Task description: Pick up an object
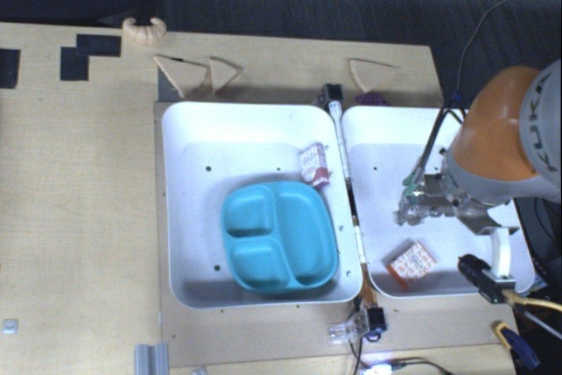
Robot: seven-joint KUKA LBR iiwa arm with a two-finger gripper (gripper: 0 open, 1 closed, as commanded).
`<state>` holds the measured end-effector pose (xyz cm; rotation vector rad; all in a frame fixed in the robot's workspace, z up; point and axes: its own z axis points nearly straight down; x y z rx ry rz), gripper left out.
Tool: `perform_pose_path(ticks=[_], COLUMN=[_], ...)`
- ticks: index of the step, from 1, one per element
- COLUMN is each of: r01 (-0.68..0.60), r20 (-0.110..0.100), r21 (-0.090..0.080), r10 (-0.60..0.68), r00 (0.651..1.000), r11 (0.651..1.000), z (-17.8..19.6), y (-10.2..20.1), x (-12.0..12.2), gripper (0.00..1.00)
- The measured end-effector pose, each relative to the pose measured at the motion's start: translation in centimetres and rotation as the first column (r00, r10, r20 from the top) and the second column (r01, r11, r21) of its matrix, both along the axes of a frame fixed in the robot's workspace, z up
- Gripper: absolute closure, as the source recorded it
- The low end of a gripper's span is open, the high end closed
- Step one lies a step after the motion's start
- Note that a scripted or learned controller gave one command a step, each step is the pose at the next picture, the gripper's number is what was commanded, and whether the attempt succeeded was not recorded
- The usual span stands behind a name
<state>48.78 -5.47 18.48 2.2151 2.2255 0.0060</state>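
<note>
- The grey KUKA arm with its orange band [496, 132] is reaching in from the right edge, wrist angled downward and leftward.
- The metal two-finger gripper [414, 211] is hanging low, its fingertips too blurred to read.

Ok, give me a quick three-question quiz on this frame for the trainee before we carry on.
1. True or false: the blue divided tray lies in the right bin.
2. Which bin holds the small orange-and-white packet? A) left bin B) right bin
3. Fill in: the gripper hangs over the ____ bin.

Key: 1. False, it lies in the left bin. 2. B. 3. right.
</note>
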Motion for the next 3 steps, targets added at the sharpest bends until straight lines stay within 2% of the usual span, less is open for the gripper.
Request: perform_pose_path(ticks=[1, 2, 3], r01=[0.001, 0.002, 0.001], r20=[0.000, 0.004, 0.010], r21=[-0.001, -0.002, -0.003], r10=[-0.001, -0.002, -0.001], r00=[1.000, 1.000, 1.000], r11=[1.000, 1.000, 1.000], z=[0.0, -9.8, -8.6], y=[-0.1, -5.2, -5.2], x=[0.0, 0.1, 0.3], gripper=[0.00, 0.00, 1.00])
